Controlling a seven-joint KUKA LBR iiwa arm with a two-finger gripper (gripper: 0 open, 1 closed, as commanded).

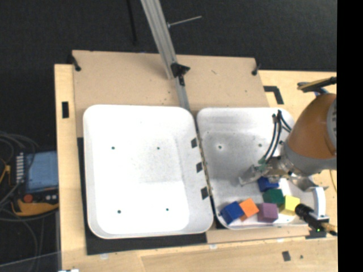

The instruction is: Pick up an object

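Several small blocks lie in the near right corner of the right bin (227, 129): a blue block (232, 211), an orange block (248, 207), a purple block (267, 212), a green block (274, 196), a yellow block (291, 203) and a second blue block (267, 184). My gripper (253, 175) hangs low over the right bin, just up and left of the second blue block and close to it. The orange band and wrist (311, 137) hide the bin's right wall. I see no block in the gripper.
The left bin (139, 169) lies beside the right one, with black clips along their shared wall. A slanted metal rail (161, 35) rises from the back of the bench. Cables and a box (39, 171) sit off the bench at far left.
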